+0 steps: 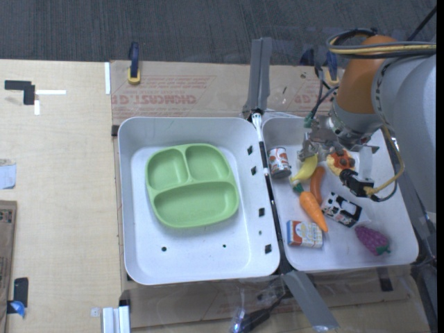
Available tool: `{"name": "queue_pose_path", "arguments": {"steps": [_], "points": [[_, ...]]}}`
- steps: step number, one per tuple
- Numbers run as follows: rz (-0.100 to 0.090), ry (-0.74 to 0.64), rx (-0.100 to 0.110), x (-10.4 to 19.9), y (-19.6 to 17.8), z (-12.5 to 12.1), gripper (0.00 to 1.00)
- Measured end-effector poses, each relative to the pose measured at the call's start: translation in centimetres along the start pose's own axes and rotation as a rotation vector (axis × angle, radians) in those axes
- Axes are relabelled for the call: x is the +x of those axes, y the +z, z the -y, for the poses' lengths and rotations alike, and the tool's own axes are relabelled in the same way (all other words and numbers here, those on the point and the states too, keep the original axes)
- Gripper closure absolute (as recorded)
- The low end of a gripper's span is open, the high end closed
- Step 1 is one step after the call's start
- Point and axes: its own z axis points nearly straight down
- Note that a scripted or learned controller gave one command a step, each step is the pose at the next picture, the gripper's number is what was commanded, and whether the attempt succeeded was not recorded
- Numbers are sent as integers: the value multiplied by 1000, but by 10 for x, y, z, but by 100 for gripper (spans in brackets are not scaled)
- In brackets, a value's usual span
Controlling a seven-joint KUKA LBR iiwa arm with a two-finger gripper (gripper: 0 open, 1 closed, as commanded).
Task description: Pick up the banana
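Camera view: claw [313, 146] above banana [305, 168].

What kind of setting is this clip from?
Probably a robot lab pick-and-place bench: two white bins side by side, toy food such as a banana and carrot, and a green divided plate.

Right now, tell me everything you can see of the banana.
The banana is small, yellow and looks like a plastic toy. It lies slanted in the right bin, near its far left side, directly under the gripper. The small can sits on its left and the carrot just below. Whether anything grips it is unclear.
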Motion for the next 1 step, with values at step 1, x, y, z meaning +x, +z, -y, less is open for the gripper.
{"name": "queue_pose_path", "arguments": {"steps": [1], "points": [[-2, -21, -5, 60, -94, -7, 100]]}}
